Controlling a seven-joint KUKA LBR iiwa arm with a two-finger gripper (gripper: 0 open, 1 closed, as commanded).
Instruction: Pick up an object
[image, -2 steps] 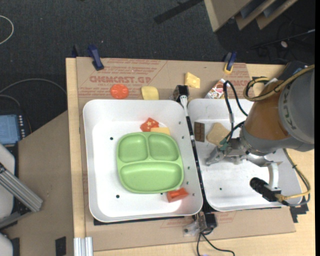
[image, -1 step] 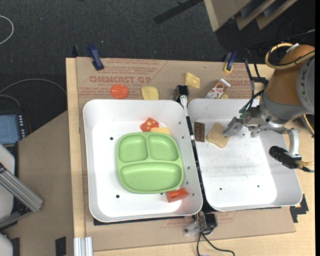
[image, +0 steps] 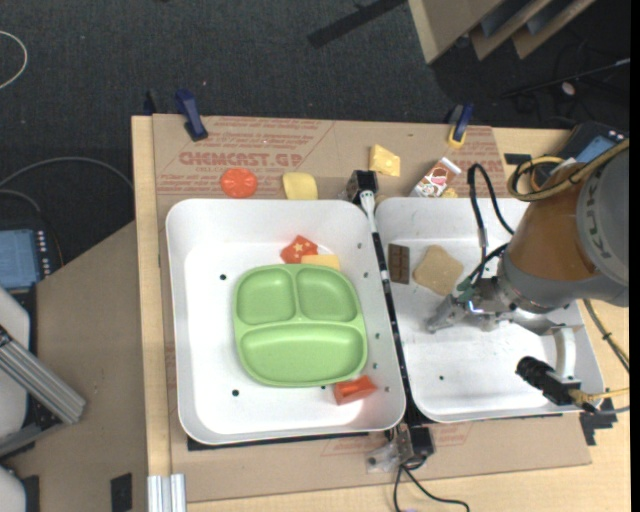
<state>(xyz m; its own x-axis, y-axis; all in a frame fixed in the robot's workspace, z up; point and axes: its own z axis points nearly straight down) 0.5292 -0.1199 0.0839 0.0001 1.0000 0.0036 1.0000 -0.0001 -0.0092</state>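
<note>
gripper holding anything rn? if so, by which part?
Nothing visibly held. The gripper sits low in the right bin, below the tan block and apart from it, with no object between its fingers.

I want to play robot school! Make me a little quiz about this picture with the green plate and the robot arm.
1. True or false: the green divided plate lies in the left white bin.
2. Which thing lies nearest the gripper in the right white bin?
A. the tan block
B. the orange round piece
C. the blue clamp
3. Fill in: the red piece sits just beyond the plate's far edge, beside a pale ______ piece.

Key
1. True
2. A
3. yellow
</note>
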